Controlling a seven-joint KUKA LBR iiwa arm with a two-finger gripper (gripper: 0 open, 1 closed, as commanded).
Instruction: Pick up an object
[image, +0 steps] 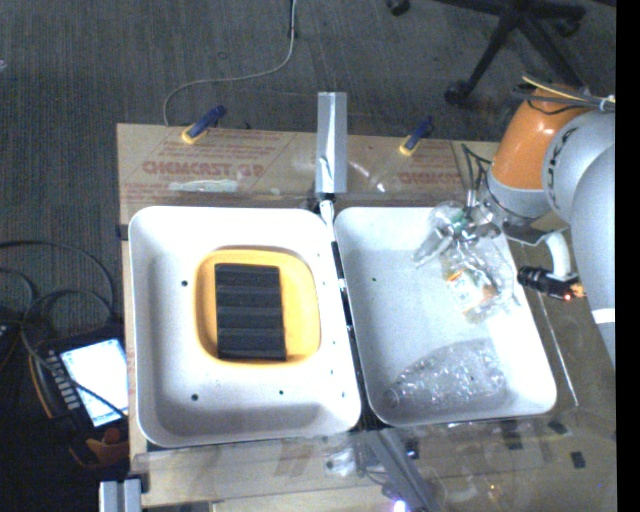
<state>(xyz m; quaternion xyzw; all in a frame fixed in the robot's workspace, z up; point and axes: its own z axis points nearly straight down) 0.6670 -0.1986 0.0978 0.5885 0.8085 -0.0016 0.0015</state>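
A yellow rounded block with a black ribbed top lies flat in the middle of the left bin. A clear plastic bottle lies on its side near the front of the right bin. My gripper hangs low over the back right part of the right bin, well behind the bottle. It is glassy and blurred against the white floor. Nothing clearly shows in its grasp. The grey arm with its orange band comes in from the right edge.
A metal post stands behind the seam between the bins. Two blue-and-yellow clamps hold the cardboard backing. Cables and a lit screen lie on the floor to the left.
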